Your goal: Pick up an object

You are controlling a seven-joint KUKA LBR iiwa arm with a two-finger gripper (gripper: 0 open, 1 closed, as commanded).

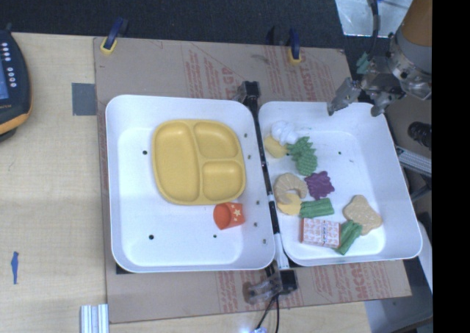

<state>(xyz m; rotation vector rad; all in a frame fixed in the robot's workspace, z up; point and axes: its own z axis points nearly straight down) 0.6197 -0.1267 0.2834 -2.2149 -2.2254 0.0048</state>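
1. From the overhead camera, the gripper (357, 101) hangs over the far rim of the right bin (382, 177); its two fingers stand apart with nothing between them.
2. The toy foods lie in the right bin, nearer the camera than the gripper and apart from it: a white puffy piece (285, 131), a small yellow piece (274, 148), a green leafy piece (302, 154), a purple piece (319, 184), a tan ring (290, 189), a green block (316, 209), a tan bread-shaped piece (362, 213), a green stick (348, 237) and a red-and-white patterned packet (319, 232).
3. Left of the right bin, the left bin (132, 243) holds a smooth yellow divided tray (197, 160) with three compartments and an orange-red piece (229, 215) just beside it.
4. Both bins rest on brown cardboard (183, 67) held by blue clamps (295, 43).
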